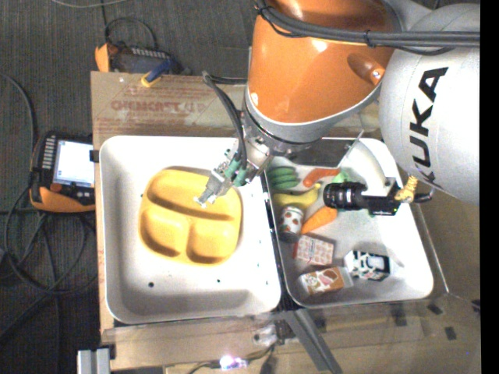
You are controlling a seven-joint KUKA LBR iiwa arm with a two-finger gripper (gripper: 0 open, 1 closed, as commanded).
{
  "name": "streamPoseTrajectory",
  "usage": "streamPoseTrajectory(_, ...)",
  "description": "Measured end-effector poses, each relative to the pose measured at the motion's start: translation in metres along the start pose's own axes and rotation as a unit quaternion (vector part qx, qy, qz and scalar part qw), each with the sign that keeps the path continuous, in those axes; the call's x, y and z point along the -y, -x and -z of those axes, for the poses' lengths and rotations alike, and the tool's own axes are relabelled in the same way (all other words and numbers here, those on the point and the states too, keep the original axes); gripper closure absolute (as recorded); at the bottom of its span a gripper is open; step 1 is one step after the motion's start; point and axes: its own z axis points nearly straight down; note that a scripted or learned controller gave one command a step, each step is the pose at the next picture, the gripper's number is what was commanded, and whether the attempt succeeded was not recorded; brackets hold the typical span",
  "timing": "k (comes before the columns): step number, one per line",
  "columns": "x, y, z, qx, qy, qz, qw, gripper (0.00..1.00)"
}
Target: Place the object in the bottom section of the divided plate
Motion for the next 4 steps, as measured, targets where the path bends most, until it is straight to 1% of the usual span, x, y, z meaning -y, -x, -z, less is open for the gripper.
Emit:
streamPoseTrajectory(1, -0.039, 0.002, 0.042, 0.0, -0.001, 0.065, 0.9979, 1.0)
streamPoseTrajectory(2, -0.036, -0.035, 0.025, -0.001, -0.001, 0.167, 0.986, 1.0)
streamPoseTrajectory(3, 0.013, 0.011, -0.194, -0.002, -0.001, 0.334, 0.9427, 1.0)
streamPoseTrajectory(4, 0.021, 0.065, -0.084, 0.0, 0.001, 0.412, 0.911, 1.0)
